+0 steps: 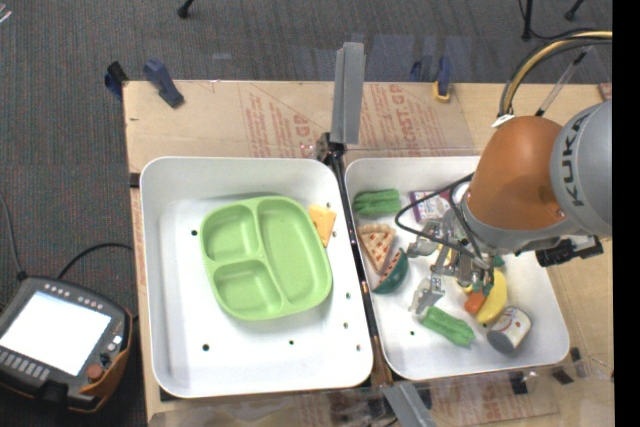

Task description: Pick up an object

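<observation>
Here we see the gripper (430, 293) released above the right bin (400, 355), near a green pickle (447, 326).

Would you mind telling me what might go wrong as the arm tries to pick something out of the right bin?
1. The gripper hangs over tightly packed toys: a green piece, the banana and a watermelon slice lie close together, so it may nudge neighbours or catch two at once.
2. The small can lies near the right bin wall, where approach looks cramped.
</observation>
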`<state>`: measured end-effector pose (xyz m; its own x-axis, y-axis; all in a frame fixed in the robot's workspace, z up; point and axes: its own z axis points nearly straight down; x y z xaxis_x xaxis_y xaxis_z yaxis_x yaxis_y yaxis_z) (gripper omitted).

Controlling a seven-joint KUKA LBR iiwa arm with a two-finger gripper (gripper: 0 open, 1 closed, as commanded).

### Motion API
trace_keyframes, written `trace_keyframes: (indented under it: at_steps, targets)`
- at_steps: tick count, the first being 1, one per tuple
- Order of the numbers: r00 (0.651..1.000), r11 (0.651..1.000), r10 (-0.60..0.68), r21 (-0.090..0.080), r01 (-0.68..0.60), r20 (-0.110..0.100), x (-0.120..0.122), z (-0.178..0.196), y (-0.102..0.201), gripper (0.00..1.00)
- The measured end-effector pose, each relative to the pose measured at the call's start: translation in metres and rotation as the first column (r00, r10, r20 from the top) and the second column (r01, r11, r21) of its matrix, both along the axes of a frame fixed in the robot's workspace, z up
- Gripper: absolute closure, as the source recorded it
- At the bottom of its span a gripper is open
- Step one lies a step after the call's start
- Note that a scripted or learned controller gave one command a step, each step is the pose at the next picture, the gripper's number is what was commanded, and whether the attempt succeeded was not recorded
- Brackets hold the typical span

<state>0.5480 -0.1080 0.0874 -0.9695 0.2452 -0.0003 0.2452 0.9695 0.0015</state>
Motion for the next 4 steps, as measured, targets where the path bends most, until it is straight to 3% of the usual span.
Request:
trace_keyframes:
  at_steps: [1,2,3,4]
  targets:
    - [0.996,0.996,-0.094,-0.001,0.094,-0.005,-0.073,-0.001,-0.026,0.0]
    - [0.998,0.998,-0.07,0.0,0.07,-0.002,-0.016,-0.001,0.005,0.0]
    - [0.975,0.975,-0.223,0.0,0.223,-0.005,-0.069,-0.001,-0.023,0.0]
    - [0.966,0.967,-0.257,0.0,0.257,-0.006,-0.073,-0.001,0.023,0.0]
